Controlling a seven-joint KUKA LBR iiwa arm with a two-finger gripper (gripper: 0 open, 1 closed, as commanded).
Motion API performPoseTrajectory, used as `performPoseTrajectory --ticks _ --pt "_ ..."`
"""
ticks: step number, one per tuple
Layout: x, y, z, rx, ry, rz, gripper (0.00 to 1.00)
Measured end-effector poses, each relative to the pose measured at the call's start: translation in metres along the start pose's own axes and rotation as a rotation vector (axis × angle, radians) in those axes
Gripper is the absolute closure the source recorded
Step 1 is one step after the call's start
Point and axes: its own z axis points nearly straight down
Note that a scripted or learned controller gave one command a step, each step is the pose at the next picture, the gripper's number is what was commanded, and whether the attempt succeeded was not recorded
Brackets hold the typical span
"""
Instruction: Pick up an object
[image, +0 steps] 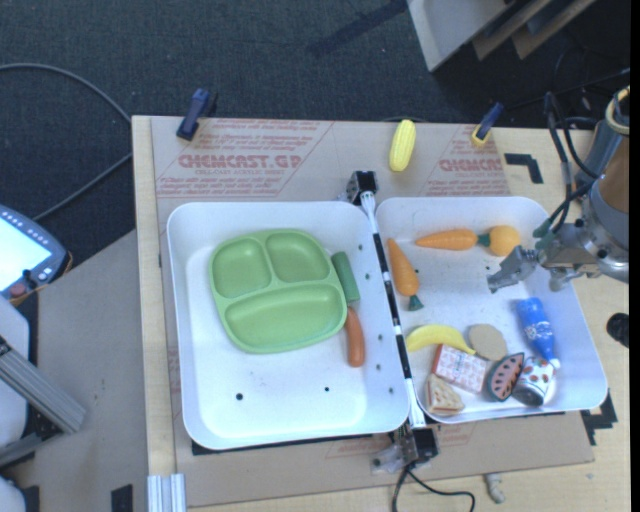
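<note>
Arm over the right bin, gripper low above bare bin floor, nothing between its fingers.

We see the grey two-finger gripper (512, 268) entering from the right, its fingers slightly parted with no object in the gap; the arm behind it is cut off at the frame edge. In the shallow white right bin (592, 372) we note a blue plastic bottle (534, 326) just below the gripper, two orange toy carrots (447, 240) (402, 270), a yellow toy banana (437, 337), a tan oval piece (487, 341) and a cluster of small printed items at the lower edge that we cannot identify. The shallow white left bin (200, 400) holds a green divided plastic plate (278, 290); a dark green stick (345, 276) and an orange stick (355, 337) lie beside the plate's right edge. A yellow toy corn cob (402, 145) lies on the bench beyond the bins.
</note>
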Motion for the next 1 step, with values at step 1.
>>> performPoseTrajectory --ticks 1 --pt "-0.0872 0.0711 0.0596 -0.001 -0.002 0.002 0.0"
